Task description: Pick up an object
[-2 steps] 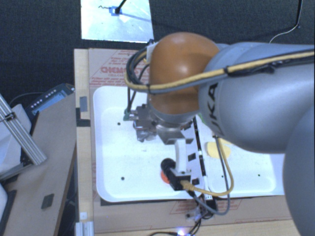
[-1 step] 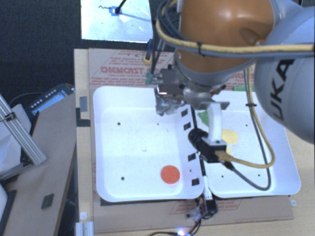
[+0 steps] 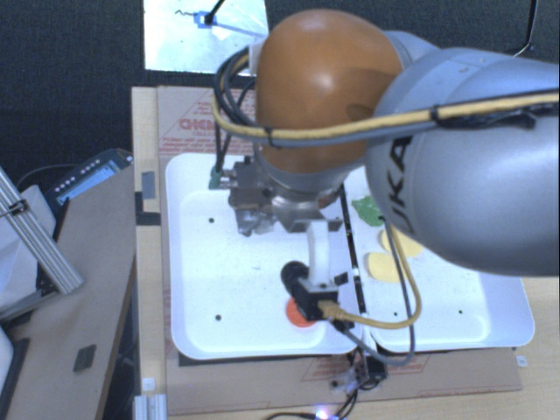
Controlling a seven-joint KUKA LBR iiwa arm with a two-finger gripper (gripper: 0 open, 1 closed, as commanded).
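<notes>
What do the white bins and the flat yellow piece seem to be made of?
White bins: probably moulded plastic, smooth, slightly glossy, with rounded rims. Yellow piece: maybe foam or plastic, matte and flat; too blurred to be sure.

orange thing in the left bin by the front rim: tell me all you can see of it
The orange thing is small, bright orange-red and seemingly rounded; material unclear. It lies on the floor of the left bin, near the front rim and close to the divider. Part of the arm covers its upper side, so full shape and contact cannot be told.
</notes>
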